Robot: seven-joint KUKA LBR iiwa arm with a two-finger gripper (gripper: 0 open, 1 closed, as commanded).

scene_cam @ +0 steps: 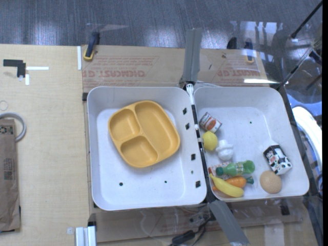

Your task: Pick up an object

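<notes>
Camera view, left bin [97, 152]: a yellow divided plate [144, 133] is held here, lying flat with nothing seen in its three compartments.
Camera view, right bin [256, 111]: the graspable things are gathered along the left wall and the near edge, judged to be loosely scattered, not arranged.
Contents: a small can [209, 122], a lemon [210, 141], a white lump [224, 149], a green bottle [237, 167], a carrot [237, 181], a banana [226, 186], an egg [270, 182] and a cow-print carton [277, 159] are seen.
Task's thing: any of these may be picked; the carton and egg are set apart from the crowded cluster.
Pincer: its state cannot be told.
Bench [41, 137]: both bins are carried side by side.
</notes>
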